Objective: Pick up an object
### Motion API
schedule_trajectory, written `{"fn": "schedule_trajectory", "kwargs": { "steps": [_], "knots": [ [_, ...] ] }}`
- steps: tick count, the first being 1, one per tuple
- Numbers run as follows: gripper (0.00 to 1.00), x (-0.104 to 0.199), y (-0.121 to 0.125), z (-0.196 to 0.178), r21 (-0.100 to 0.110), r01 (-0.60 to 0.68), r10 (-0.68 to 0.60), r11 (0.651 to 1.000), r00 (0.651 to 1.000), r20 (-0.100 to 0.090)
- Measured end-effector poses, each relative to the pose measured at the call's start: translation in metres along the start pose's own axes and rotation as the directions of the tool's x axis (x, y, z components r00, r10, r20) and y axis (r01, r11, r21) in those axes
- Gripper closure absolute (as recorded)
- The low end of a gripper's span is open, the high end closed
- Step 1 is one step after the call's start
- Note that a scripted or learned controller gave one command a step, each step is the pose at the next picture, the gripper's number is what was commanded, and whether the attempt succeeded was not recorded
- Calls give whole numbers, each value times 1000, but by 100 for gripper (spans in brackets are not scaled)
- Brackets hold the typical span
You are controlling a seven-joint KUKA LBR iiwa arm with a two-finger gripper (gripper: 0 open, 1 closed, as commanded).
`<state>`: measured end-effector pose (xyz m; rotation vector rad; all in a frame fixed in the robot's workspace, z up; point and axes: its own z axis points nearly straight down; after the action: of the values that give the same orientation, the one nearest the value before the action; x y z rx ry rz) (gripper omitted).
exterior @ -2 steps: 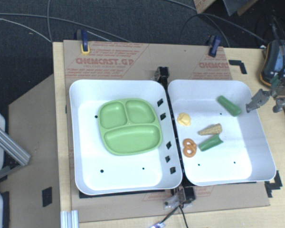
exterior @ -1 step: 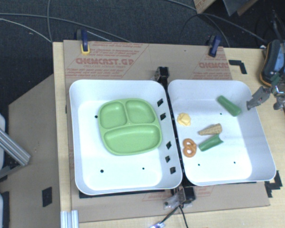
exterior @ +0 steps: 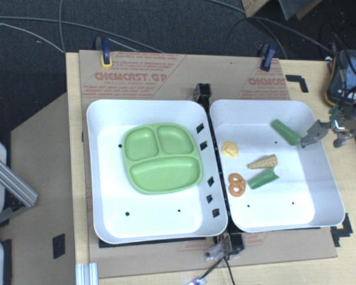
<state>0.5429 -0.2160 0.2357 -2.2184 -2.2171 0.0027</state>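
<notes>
Bench [exterior: 166,70] bears two white bins [exterior: 107,212], seemingly abutting

The brown board [exterior: 166,70] reads "CHEMCAST GP" in red, twice.

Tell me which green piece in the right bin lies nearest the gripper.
The upper green piece, by the gripper; the other green piece lies lower, beside the pretzel.

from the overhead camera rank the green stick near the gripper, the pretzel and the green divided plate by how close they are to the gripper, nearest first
Measured from the gripper at the right bin's right edge:
1. Green stick, right beside the gripper, upper right of the right bin.
2. Pretzel, lower left of the right bin.
3. Green divided plate, in the left bin.
</notes>
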Motion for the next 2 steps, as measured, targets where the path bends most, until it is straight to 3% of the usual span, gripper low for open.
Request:
{"fn": "schedule_trajectory", "kwargs": {
  "steps": [2],
  "knots": [
    [0,6,10,101,1,2,-2,1000,1000,-1]
  ]
}}
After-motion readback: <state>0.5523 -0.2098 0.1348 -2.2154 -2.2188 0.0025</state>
